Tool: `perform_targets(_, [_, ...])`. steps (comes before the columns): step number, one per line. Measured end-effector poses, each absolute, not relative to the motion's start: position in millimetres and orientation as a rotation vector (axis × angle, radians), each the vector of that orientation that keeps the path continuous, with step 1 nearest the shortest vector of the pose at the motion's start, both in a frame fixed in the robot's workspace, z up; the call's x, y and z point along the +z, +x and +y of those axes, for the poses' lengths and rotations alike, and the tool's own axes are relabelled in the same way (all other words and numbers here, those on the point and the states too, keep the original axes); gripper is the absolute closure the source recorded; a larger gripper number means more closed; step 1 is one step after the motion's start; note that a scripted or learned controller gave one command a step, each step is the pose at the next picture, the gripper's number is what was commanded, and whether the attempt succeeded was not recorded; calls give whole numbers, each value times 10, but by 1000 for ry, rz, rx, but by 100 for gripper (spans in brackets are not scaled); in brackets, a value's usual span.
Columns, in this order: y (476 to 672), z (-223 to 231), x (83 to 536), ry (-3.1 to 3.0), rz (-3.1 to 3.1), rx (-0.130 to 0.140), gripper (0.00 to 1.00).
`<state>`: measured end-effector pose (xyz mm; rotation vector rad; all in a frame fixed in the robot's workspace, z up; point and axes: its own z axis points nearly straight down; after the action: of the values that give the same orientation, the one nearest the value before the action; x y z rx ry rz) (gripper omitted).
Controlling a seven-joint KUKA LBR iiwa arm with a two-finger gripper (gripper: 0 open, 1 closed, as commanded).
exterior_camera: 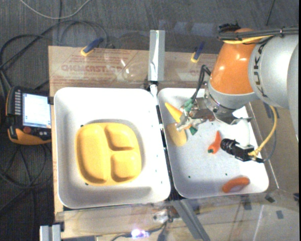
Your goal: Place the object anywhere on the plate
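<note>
Fingers of the hand (186, 118) hang low over the right bin (256, 177), near its left wall, and something pale yellow, cone-like (173, 112), sits right at their tips. Whether the hand is pinching it or merely hovering beside it cannot be told; green fittings and cables crowd the fingertips, so their spread stays unclear. Just below the hand a flat yellow piece (178, 136) lies on the bin floor, probably a second item or part of the same one. Further out on the arm's side of the hand rest a small orange carrot-shaped piece (214, 142) and, toward the near corner, an orange sausage-shaped one (236, 184); both lie loose, well apart from the fingers.

Across the divider from the hand, the left bin (65, 109) holds the yellow sectioned plate (109, 152), lying flat and open-faced, ready to receive a drop. My judgement: the hand works at the wall nearest the plate, so any secured object needs only a lift over the rims.
</note>
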<state>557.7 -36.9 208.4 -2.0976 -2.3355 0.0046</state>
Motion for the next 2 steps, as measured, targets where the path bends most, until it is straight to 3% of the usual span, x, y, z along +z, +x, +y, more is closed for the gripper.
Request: perform_targets(2, [5302, 764, 1826, -1945, -2464, 4, 100])
